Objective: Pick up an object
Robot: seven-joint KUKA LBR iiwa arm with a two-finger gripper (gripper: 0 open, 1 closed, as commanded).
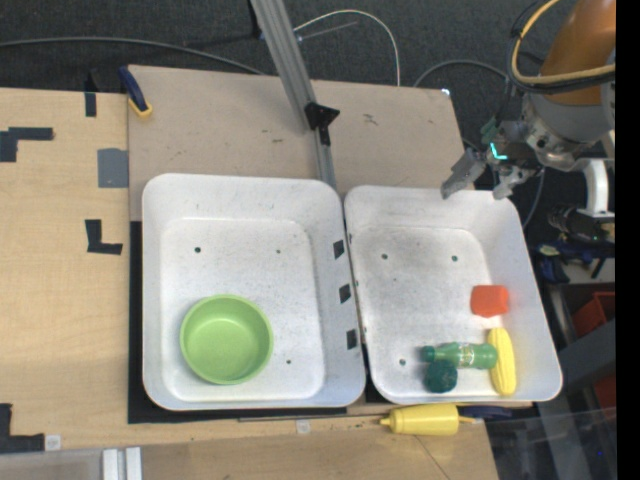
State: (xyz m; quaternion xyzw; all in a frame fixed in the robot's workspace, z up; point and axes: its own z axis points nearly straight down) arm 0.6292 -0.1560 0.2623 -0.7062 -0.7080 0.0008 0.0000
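Yellow bottle (424,420) lies outside the right bin (400,213); my hand (478,180), seemingly open and empty, may snag that rim.

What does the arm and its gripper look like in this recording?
The arm is grey metal with an orange band above the wrist, ringed by a looping yellow cable. Its gripper is dark grey with two slim fingers, and a small teal light glows at its base.

the arm (575,58) is grey with an orange band and a yellow-edged cable looped around it. its gripper (480,180) has 2 dark grey fingers and a small teal light.
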